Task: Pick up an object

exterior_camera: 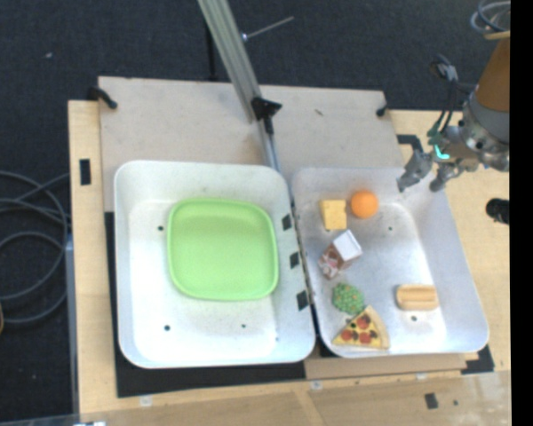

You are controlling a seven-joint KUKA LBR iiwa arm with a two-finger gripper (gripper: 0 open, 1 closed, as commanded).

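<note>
- Grey pincer poised over the upper right rim of the right bin, two fingers spread apart with nothing between them.
- Orange ball nearest, lying just down and to the left of the pincer, inside the bin near its top wall; likely the easiest target, round, so no long axis to line up with.
- Yellow block just beside the ball, further left.
- Small red-and-white box below the block, tilted.
- Tan bread roll well below the pincer, long axis running left to right.
- Green broccoli piece and pizza slice near the bin's lower edge, farthest away.
- Green plate in the left bin, well apart across the tabletop.
</note>
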